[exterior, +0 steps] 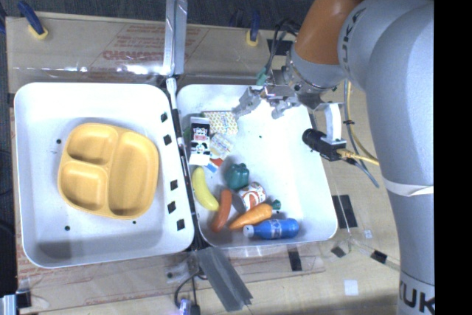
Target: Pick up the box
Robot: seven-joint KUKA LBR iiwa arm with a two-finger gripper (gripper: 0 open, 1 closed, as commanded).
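Task not done yet: small upright cardboard box w/ dark printed front [200, 139] sits at right white bin's [313, 181] left wall, near speckled flat packet [220, 122]. Two-finger gripper [265, 104] hovers above bin's back, fingers apart, empty, well off box. Box print unreadable; "KU" on arm base.

**Colours in the two bins**

The left bin [29, 158] is showing white around a yellow tray [108, 169]. In the right bin [302, 188], the box [200, 140] is showing white with black print, beside a yellow banana [203, 189], two orange carrots [251, 217], a dark green pepper [237, 175] and a blue bottle [274, 229]. The arm [383, 63] is showing grey with an orange band.
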